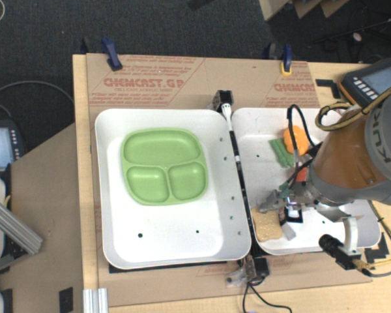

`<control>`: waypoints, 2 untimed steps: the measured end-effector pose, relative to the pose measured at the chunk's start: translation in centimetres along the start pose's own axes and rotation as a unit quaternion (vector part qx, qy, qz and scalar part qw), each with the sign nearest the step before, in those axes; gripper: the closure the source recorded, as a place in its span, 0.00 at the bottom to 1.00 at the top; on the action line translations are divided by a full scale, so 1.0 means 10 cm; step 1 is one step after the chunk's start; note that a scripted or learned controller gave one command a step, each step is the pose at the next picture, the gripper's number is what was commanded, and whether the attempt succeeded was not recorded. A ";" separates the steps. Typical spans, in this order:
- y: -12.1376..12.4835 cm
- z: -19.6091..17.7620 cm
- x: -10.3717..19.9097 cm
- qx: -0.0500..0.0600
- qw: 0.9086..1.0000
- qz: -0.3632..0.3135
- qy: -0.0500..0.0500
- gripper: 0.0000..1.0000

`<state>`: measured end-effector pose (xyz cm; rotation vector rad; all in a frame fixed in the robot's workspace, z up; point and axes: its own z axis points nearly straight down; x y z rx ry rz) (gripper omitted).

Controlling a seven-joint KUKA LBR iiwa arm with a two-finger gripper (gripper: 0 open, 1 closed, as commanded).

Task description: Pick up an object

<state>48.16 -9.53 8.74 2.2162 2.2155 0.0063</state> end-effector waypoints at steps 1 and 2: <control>0.02 -0.11 -0.03 -0.004 1.000 0.002 -0.003 1.00; -0.01 -1.02 0.97 0.000 1.000 -0.005 0.002 1.00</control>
